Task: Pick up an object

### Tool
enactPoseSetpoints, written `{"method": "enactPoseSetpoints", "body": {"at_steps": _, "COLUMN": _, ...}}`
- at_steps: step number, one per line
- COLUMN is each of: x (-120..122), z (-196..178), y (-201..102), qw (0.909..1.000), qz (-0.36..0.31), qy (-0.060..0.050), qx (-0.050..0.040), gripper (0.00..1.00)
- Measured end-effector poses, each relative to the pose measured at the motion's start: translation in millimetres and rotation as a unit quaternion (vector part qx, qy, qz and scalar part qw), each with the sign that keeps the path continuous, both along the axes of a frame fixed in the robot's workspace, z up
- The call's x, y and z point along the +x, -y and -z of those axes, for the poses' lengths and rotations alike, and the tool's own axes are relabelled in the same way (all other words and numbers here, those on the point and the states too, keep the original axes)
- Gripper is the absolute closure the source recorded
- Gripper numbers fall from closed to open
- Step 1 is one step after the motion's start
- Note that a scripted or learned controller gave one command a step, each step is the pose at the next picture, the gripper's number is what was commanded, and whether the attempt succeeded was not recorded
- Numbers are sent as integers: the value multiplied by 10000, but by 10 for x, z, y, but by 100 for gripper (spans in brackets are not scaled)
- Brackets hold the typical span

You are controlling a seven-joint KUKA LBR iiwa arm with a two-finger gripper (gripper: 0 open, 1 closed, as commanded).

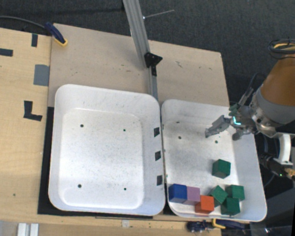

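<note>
A metal rail [139, 31] slants down from the top of the view to the gap between the two white bins, ending at a black bracket [152, 60] just above them. A blue and yellow clamp [56, 33] lies at the far left corner of the worktop [8, 124], well apart from everything else.

The arm [285, 86] comes in from the right, its orange band above the far right corner of the right bin [186, 146]. The end effector [224, 126] hangs over the upper part of that bin with its two fingers spread apart and nothing between them; how high it sits above the bin floor is hard to judge from this angle.

The left bin [101, 146] shows only a few dark specks on its floor. In the right bin, a lone green block [221, 168] sits below the end effector, apart from the rest. Along the near edge lie a blue block [178, 193], a purple block [193, 194] touching it, an orange block [206, 204], and three more green blocks [229, 198] bunched at the near right corner.
</note>
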State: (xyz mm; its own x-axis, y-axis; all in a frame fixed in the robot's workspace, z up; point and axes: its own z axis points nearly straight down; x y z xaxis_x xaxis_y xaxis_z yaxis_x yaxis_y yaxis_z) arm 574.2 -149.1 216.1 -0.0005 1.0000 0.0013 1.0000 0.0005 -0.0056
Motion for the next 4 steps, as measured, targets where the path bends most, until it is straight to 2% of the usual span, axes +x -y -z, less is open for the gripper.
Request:
{"method": "enactPoseSetpoints", "body": {"at_steps": 1, "x": 10, "z": -23, "y": 0, "qw": 10000, "qz": -8, "qy": 21, "qx": -4, "gripper": 0}}
{"method": "enactPoseSetpoints", "body": {"at_steps": 2, "x": 59, "z": 480, "y": 67, "qw": 10000, "qz": -2, "qy": -3, "qx": -8, "gripper": 0}}
{"method": "enactPoseSetpoints", "body": {"at_steps": 3, "x": 89, "z": 980, "y": -22, "qw": 10000, "qz": -4, "qy": -5, "qx": -3, "gripper": 0}}
{"method": "enactPoseSetpoints", "body": {"at_steps": 4, "x": 79, "z": 1264, "y": -30, "qw": 10000, "qz": -5, "qy": 3, "qx": -7, "gripper": 0}}
